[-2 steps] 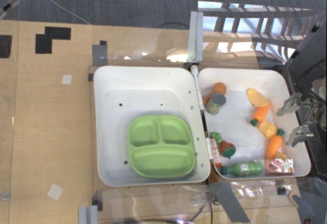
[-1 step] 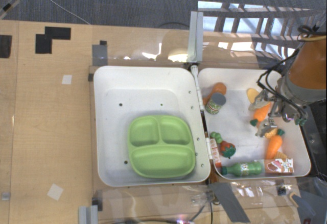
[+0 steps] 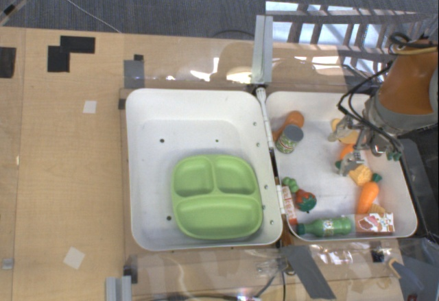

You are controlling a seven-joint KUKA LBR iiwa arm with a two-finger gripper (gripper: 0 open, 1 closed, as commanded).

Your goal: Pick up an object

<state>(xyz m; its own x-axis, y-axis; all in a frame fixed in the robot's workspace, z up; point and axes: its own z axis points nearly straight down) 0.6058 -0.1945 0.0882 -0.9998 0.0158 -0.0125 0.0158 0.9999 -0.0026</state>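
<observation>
Green plastic bottle [image 3: 325, 227] lies along right bin's [image 3: 322, 111] near edge. Gripper [image 3: 351, 161] hangs above cluttered far-right corner; finger state indeterminable.

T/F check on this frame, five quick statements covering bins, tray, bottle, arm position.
1. The green divided tray lies in the left bin. True.
2. The green bottle stands upright at the far wall of the right bin. False: it lies on its side along the near edge.
3. The gripper is over the right bin. True.
4. The carrot sits on the green divided tray. False: it is in the right bin, beside a small carton.
5. The tray has three compartments. True.
</observation>
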